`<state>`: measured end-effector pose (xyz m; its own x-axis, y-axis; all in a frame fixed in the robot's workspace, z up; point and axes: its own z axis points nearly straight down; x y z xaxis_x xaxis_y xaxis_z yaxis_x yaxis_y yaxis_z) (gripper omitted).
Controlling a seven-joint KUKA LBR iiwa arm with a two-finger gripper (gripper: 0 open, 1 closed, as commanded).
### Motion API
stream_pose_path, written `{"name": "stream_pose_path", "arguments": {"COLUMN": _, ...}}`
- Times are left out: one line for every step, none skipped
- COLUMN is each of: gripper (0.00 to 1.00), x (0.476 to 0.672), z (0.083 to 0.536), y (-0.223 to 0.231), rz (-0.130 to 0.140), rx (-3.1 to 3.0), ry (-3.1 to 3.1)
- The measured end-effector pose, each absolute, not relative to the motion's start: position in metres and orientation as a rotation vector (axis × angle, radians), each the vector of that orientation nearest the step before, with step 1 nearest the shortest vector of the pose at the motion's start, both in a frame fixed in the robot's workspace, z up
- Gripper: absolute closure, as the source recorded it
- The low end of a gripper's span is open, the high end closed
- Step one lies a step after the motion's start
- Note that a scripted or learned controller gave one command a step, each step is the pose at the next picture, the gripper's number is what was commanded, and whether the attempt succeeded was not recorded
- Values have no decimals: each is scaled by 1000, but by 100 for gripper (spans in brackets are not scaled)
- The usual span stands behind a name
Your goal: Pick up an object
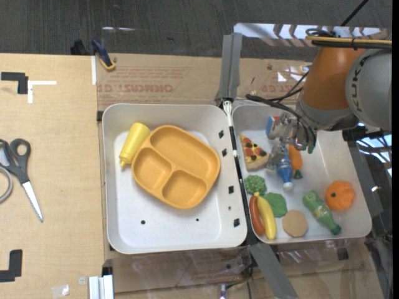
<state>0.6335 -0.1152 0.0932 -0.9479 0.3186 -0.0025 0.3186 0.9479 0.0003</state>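
Objects: toy foods in right bin [355, 229], among them a blue bottle [285, 170] beneath the gripper [290, 143]. Arm reaches in from right, wrist lowered; gripper's grasp indiscernible, bottle partly hidden.

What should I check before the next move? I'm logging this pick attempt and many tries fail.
1. Gripper is over the right bin: ok.
2. An object is directly beneath it, namely the blue-capped bottle and the carrot: ok.
3. Object seen held between the fingers: cannot tell.
4. Neighbours are clear of the target: not ok, the pizza slice and carrot crowd the bottle.
5. The pumpkin and green bottle lie apart from the gripper: ok.
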Motion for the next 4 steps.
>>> {"name": "stream_pose_path", "arguments": {"gripper": 0, "x": 591, "z": 92, "y": -135, "rz": -1, "rx": 420, "ry": 3111}}
{"name": "stream_pose_path", "arguments": {"gripper": 100, "x": 592, "z": 102, "y": -134, "rz": -2, "rx": 414, "ry": 3108}}
{"name": "stream_pose_path", "arguments": {"gripper": 100, "x": 544, "z": 92, "y": -122, "rz": 1, "rx": 13, "ry": 3140}}
{"name": "stream_pose_path", "arguments": {"gripper": 100, "x": 621, "z": 121, "y": -222, "rz": -2, "rx": 21, "ry": 3134}}
